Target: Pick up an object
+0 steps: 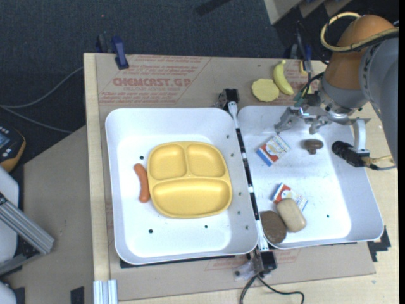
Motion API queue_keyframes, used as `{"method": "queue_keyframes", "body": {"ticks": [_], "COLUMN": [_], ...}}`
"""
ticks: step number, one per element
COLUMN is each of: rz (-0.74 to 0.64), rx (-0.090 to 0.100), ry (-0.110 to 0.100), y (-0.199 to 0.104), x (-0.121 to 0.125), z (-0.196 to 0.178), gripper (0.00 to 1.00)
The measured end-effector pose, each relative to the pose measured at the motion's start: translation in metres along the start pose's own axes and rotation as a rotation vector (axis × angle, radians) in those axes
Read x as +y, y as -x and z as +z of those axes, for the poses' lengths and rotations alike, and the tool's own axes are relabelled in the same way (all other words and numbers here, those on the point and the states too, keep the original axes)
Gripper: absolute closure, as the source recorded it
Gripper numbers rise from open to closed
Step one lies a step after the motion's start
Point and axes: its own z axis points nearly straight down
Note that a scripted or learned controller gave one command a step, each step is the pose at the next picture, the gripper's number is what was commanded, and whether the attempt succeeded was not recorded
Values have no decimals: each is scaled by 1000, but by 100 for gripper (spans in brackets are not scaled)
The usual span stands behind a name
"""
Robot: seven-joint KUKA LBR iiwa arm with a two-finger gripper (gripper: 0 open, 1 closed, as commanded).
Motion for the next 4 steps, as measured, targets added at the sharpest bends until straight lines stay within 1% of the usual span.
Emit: {"method": "queue_keyframes", "body": {"ticks": [1,2,3,4], "rz": [-2,-1,-1,4], "rx": [7,5,5,6], "ry": [-17,-11,-12,-17], "y": [-39,-37,-37,-25], "x": [-13,-11,-11,-41], "z": [36,23,24,35], "gripper": [0,100,0,0]}}
